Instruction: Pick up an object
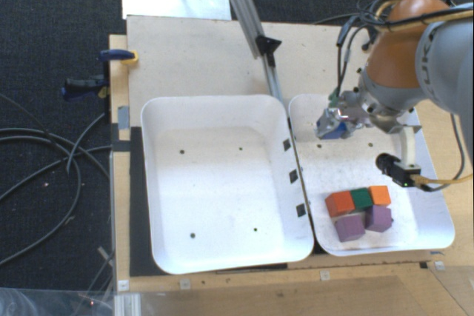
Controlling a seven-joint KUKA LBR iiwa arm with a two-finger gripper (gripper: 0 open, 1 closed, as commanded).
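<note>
My arm [422, 48] comes in from the upper right of the frame, grey with the orange band bulging above the wrist, and my gripper [335, 126] hangs over the upper left part of the right bin [444, 229], close to the wall it shares with its neighbour. A small blue object [333, 131] shows at my fingertips, but from this angle I cannot tell whether my fingers are closed on it, merely touching it, or spread around it. The other blocks sit well apart from my gripper, clustered toward the lower middle of the same bin: an orange block [341, 203] on the left, a green block [361, 197] touching it, a smaller orange block [380, 195] just to the right of the green, and two purple blocks [349, 226] [379, 218] below them, pressed side by side. The left bin [159, 122] fills the centre of the frame. A blue clamp [96, 85] grips the bench edge at the upper left.
</note>
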